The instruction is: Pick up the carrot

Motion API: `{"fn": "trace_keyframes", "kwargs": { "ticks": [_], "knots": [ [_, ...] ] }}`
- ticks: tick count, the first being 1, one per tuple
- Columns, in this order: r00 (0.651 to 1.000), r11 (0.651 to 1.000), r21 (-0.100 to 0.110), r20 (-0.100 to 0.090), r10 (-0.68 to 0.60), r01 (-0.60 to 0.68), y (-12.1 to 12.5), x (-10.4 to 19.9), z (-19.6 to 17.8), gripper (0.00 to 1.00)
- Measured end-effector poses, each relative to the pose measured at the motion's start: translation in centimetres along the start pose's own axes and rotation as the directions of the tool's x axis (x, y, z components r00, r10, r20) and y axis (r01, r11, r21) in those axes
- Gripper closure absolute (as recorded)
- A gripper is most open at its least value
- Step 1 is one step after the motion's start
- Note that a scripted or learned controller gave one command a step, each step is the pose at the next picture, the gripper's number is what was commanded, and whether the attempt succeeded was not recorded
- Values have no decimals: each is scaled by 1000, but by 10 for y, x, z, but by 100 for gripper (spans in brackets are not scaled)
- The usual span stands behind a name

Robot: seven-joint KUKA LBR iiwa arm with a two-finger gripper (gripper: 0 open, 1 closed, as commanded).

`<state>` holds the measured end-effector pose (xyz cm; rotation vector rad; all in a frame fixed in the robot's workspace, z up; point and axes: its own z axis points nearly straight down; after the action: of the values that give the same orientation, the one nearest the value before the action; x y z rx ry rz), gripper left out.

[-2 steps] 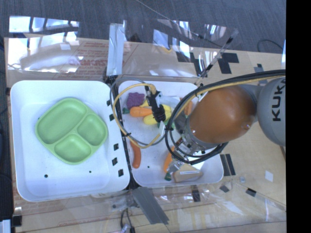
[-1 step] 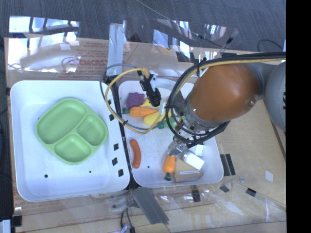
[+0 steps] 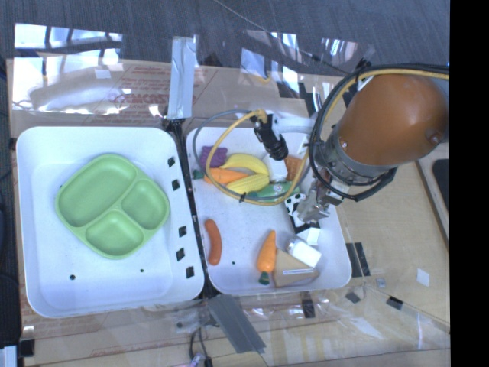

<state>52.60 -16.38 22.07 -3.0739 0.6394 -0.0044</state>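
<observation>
A: Start with the big things. Where does the arm (image 3: 390, 121) sit?

B: At three o'clock over the right bin (image 3: 229, 277), its orange dome covering the wrist. The left bin (image 3: 38, 228) carries the green divided plate (image 3: 113, 203).

A: And the carrot (image 3: 267, 253)?

B: In the right bin toward five o'clock, lying near upright, orange body up and green stub down, just beside a tan wedge block (image 3: 294, 272). A sausage (image 3: 213, 241) lies apart at its nine o'clock. Another orange piece sits in the pile of toy food at twelve o'clock, so I would aim for the lone one.

A: How to take it well?

B: I'd come straight down over its middle, closing across the narrow width, clear of the wedge.

A: The claw (image 3: 306, 214)?

B: It hangs at the carrot's one o'clock, touching nothing I can make out. How wide it stands, I cannot tell.
</observation>
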Motion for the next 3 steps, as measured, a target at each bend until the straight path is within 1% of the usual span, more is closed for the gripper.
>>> {"fn": "trace_keyframes", "kwargs": {
  "ticks": [1, 2, 3],
  "knots": [
    [977, 977, 3, 10, -213, 213, -11, -10, 95, 100],
    [977, 977, -1, 8, -215, 215, -35, -60, 76, 100],
    [978, 978, 0, 3, -210, 210, 6, -39, 72, 100]
  ]
}}
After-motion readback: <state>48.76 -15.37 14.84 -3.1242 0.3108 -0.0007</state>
